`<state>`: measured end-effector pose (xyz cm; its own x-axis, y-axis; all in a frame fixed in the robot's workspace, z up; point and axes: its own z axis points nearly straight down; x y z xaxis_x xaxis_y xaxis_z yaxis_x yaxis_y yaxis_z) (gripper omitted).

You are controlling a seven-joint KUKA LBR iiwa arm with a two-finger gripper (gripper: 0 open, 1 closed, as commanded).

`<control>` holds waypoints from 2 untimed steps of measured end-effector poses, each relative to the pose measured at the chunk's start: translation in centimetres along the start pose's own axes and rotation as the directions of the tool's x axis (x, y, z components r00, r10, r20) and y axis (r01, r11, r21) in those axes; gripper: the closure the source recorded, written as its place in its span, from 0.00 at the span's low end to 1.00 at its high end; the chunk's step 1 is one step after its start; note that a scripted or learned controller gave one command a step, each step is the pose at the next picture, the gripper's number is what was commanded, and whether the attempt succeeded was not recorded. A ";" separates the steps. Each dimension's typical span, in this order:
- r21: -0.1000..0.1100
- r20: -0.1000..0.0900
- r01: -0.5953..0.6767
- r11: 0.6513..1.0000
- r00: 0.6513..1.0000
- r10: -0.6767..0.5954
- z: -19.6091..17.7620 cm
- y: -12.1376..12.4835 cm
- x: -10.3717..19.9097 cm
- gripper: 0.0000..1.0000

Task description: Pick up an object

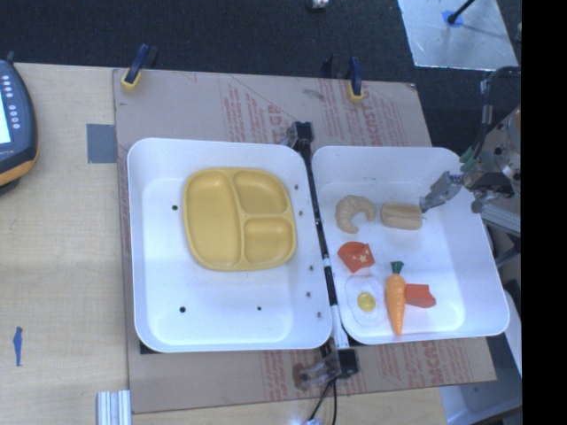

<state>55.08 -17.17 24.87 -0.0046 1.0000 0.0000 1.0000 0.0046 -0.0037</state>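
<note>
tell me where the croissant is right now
The croissant lies in the right bin, near its upper-left part, just left of the bread roll and above the red tomato slice.

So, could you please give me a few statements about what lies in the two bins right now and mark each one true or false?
1. The yellow divided plate lies in the left bin. True.
2. The croissant lies in the left bin. False: it is in the right bin, beside the bread roll.
3. The carrot lies next to the fried egg. True.
4. The gripper holds the carrot. False: the carrot lies on the bin floor, well apart from the gripper, which is near the bread roll.
5. The red tomato slice rests on the yellow plate. False: it is in the right bin.
</note>
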 end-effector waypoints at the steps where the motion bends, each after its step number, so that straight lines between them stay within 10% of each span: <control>1: 0.011 -0.004 0.001 1.000 1.000 -0.001 9.0 -4.0 2.8 0.00; 2: 0.002 -0.003 -0.001 1.000 1.000 0.001 16.0 -7.6 4.8 0.00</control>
<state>47.44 -12.38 8.90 -0.0032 1.0000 0.0027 1.0000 0.0032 -0.0061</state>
